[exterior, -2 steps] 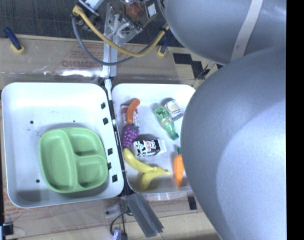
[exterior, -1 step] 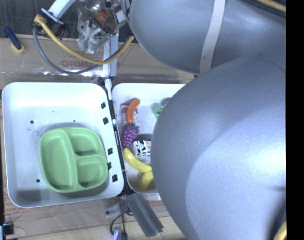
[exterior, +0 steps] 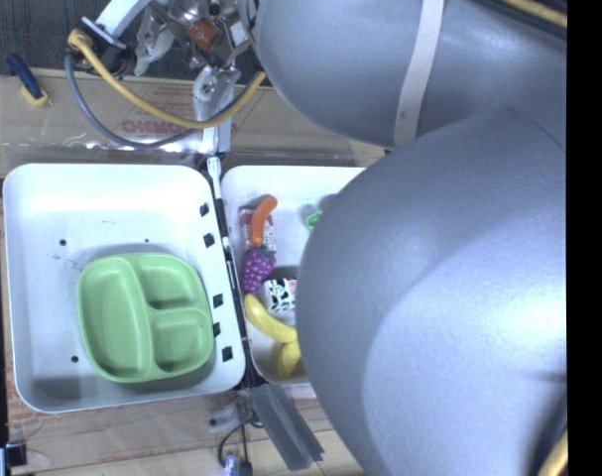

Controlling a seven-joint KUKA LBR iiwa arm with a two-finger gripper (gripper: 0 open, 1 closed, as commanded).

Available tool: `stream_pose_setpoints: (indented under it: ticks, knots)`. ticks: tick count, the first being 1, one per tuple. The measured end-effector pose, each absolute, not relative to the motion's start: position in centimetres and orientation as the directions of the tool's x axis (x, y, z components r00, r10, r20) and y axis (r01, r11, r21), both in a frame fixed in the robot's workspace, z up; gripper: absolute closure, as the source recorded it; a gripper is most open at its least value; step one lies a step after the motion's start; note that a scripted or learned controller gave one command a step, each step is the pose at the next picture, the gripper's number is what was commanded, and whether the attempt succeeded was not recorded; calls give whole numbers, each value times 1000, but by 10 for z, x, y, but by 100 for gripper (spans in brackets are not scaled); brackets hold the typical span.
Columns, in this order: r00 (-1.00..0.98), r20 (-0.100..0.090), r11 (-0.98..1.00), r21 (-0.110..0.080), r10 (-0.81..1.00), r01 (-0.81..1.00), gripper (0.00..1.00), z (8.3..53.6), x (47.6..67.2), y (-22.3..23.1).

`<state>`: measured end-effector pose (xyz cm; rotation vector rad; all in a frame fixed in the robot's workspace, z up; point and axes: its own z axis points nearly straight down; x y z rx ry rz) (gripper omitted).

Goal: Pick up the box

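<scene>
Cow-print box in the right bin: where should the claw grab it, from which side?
From straight above, probably, gripping its upper edges: grapes crowd the box on the far side, the banana on the near side, so side approaches look blocked. The arm hides its right part.

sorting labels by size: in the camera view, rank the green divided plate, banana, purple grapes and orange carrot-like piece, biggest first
1. green divided plate
2. banana, partly hidden by the arm
3. purple grapes and orange piece: look alike, too close to rank
</scene>
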<state>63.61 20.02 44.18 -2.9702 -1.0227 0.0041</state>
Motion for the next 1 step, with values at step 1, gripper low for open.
stream_pose_setpoints:
  ticks: [1]
  knots:
    - [785, -4, -785, -1, 619, 619, 100, 451, 636, 201]
